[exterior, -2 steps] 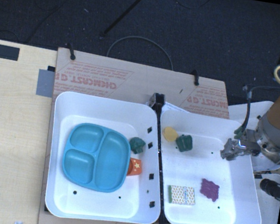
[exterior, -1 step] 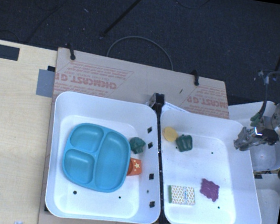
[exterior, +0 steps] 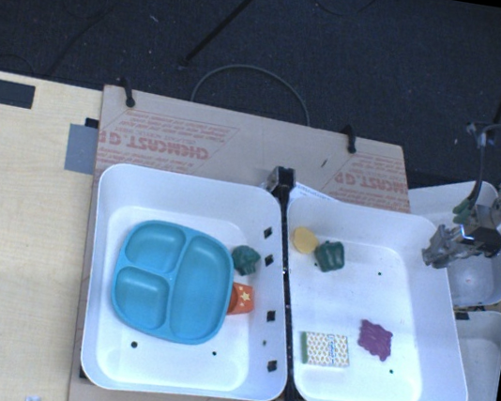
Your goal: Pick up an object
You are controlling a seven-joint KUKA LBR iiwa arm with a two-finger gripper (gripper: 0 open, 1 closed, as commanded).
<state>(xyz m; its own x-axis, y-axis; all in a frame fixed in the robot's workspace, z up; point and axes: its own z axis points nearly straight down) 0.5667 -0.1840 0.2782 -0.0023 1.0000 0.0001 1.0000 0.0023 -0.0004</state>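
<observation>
The fingers of the claw point(exterior: 442, 248) cannot be made out, so how far it is parted, and whether anything is held, cannot be told; it is seen over the right bin's point(exterior: 450, 371) far right rim. Nearer the camera than the claw and to its left, a patterned card point(exterior: 326, 348) and a purple piece point(exterior: 376, 339) are found. Further left lies a blue divided plate point(exterior: 173, 281). Level with the claw, a yellow object point(exterior: 306, 240) and green pepper point(exterior: 330, 255) are placed.
</observation>
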